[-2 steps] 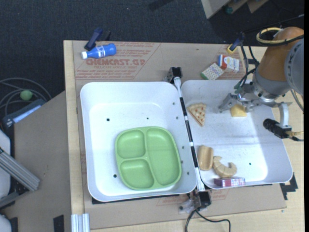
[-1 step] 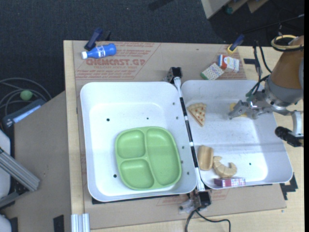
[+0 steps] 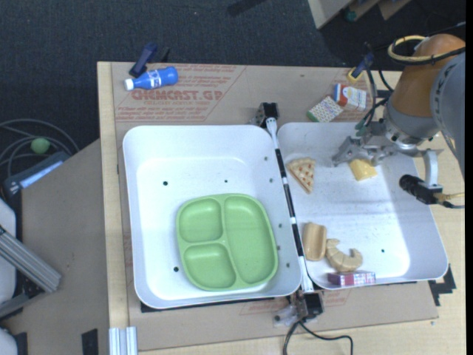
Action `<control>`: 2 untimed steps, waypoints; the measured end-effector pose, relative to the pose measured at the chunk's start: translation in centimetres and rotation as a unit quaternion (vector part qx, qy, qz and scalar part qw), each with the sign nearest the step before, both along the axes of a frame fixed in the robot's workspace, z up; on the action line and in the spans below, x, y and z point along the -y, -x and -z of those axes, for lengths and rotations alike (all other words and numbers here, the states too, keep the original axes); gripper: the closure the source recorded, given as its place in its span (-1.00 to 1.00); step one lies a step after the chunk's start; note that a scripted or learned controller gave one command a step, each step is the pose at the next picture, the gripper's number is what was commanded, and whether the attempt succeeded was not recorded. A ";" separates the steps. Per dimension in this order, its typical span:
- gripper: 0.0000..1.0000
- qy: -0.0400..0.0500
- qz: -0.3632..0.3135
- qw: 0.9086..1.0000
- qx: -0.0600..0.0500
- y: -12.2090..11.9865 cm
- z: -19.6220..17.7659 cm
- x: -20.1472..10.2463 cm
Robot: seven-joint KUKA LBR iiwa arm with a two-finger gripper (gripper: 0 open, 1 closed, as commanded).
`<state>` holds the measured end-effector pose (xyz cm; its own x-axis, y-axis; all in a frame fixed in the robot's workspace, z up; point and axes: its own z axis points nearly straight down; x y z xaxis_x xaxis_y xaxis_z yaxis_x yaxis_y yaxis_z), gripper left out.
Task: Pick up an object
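My gripper (image 3: pixel 362 152) hangs low over the far part of the right bin (image 3: pixel 414 231), at the end of the grey arm with the orange band (image 3: pixel 414 87). A yellow cheese-like wedge (image 3: pixel 363 171) lies right at the gripper's near side, touching or almost touching it; I cannot tell whether it is gripped. Further left in the same bin a tan waffle slice (image 3: pixel 301 174) lies flat. Along the near edge of that bin lie a bread piece (image 3: pixel 314 240), a croissant (image 3: pixel 344 257) and a small pink box (image 3: pixel 352 278).
The left bin (image 3: pixel 148 161) holds a green divided plate (image 3: pixel 225 240). On the bench behind the bins lie a blue-and-white bottle (image 3: pixel 151 78) and small printed cards (image 3: pixel 325 109) beside a carton (image 3: pixel 353 96). A black divider rail (image 3: pixel 284 191) runs between the bins.
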<state>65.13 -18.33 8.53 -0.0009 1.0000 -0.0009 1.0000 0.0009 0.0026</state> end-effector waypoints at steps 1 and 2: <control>-1.00 0.000 0.001 1.000 -0.001 0.9 0.0 1.5; 1.00 0.001 0.000 1.000 0.003 0.6 -1.4 1.5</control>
